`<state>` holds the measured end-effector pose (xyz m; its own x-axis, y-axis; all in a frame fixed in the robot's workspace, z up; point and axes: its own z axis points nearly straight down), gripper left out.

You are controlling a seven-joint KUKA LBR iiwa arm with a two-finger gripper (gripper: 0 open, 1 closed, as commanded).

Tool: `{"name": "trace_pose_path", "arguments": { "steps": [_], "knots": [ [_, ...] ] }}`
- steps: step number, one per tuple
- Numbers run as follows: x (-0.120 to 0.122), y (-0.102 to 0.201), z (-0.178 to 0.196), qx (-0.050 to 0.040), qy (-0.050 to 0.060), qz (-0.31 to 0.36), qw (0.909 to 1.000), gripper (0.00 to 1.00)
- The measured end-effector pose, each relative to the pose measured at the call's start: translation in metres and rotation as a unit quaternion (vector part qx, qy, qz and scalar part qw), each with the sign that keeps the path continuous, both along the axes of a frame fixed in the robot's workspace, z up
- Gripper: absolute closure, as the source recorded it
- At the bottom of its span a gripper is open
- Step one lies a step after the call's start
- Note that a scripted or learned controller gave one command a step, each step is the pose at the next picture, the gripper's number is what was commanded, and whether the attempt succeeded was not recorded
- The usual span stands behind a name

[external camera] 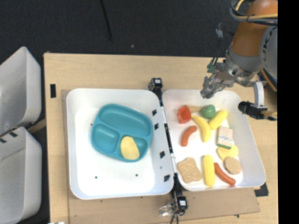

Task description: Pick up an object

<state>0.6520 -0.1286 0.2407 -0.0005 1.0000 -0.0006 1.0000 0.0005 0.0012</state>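
The jaws [208, 91] hang over the far rim of the right bin [256, 164], at the end of the grey arm [250, 31] with its orange band. Whether they stand apart or together cannot be told from this slant, and nothing is seen between them.

Just on the near side of the jaws lies a green toy vegetable [208, 110], with a red toy tomato [184, 114] to its left. Nearer still are two yellow bananas [202, 127], crossing in a V, and a red sausage [188, 135] beside them. Further toward the camera sit a wrapped sandwich piece [224, 137], a slice of toast [189, 170], a yellow corn cob [208, 170], a round biscuit [232, 165] and a second red sausage [224, 174].

Well to the left of the jaws, the left bin [81, 171] holds a teal divided plate [112, 125] with a yellow lemon-like piece [130, 149] resting in one compartment. Both bins rest on the wooden worktop [117, 69].
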Motion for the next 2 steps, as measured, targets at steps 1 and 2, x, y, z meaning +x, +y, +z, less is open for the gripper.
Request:
{"name": "trace_pose_path", "arguments": {
  "steps": [1, 2],
  "knots": [
    [-0.015, 0.046, 0.007, 0.0009, 0.002, 0.003, 1.0, 1.0],
    [-0.03, 0.077, 0.007, 0.0005, 0.003, 0.002, 1.0, 1.0]
  ]
}}
